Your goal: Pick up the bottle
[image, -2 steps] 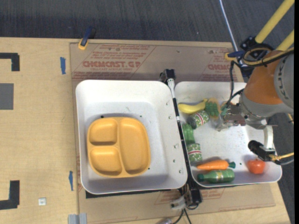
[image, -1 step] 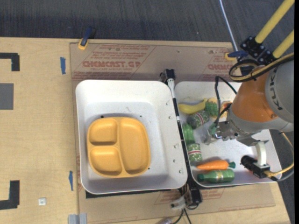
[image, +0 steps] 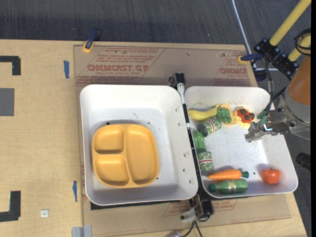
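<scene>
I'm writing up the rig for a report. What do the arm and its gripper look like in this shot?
At the right edge of the camera view, the arm shows an orange band with grey above it. Its gripper is a small metallic grey assembly with dark parts and a few green specks. Thin dark cables loop near the wrist. No lettering on it is legible at this size.

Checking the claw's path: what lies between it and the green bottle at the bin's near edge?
In the camera view, bare white bin floor separates claw from bottle.
</scene>
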`<action>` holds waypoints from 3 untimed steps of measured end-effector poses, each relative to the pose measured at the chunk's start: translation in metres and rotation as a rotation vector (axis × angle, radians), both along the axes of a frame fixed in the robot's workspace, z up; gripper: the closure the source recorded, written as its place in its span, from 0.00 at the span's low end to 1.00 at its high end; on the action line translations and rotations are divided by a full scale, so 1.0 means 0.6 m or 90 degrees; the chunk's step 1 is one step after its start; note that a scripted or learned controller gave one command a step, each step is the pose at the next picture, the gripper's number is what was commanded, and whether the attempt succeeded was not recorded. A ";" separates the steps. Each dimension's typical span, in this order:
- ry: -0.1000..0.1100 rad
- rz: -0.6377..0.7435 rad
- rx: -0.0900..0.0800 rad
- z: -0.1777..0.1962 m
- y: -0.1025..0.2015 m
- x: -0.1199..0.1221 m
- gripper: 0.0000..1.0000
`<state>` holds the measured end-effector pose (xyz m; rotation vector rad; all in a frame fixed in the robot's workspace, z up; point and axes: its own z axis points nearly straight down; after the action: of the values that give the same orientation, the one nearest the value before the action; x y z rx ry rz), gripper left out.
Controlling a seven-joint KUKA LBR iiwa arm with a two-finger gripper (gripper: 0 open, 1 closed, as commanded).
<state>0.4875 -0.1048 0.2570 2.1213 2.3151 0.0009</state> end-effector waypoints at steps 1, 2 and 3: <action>0.000 0.140 -0.001 0.209 -0.037 0.022 1.00; -0.002 0.299 -0.002 0.395 -0.076 0.044 1.00; -0.002 0.299 -0.002 0.395 -0.076 0.044 0.00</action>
<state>0.5137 -0.1504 0.4940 1.5228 2.7412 0.0011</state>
